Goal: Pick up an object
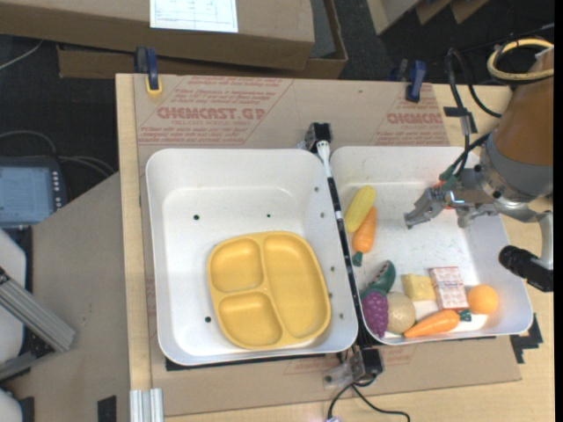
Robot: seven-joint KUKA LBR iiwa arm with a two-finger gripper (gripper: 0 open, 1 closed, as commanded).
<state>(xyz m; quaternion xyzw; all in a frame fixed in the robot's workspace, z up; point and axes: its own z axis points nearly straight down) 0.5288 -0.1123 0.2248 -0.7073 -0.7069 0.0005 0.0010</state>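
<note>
Hovering over the upper part of the right bin (506,236), our gripper (444,207) has its two fingers splayed apart with nothing between them. We have not yet settled on a target, and the candidates lie below and to the left of it. A yellow corn cob (359,207) rests against an orange carrot (364,232) close to the dividing wall. Further down sit a purple grape bunch (374,310), a pale round piece (400,311), a yellow cheese block (419,287), a small red and white box (449,286), a second carrot (433,323) and an orange fruit (482,300), all crowded together.

To do this well, we judge the corn the best choice: it is nearest, and we should turn the fingers across its narrow width, then descend straight down.

The bin floor looks smooth and hard, so items may slide. The left bin (176,236) holds a yellow divided tray (266,287). Both bins stand on a cardboard sheet (229,108) clamped to the bench.
</note>
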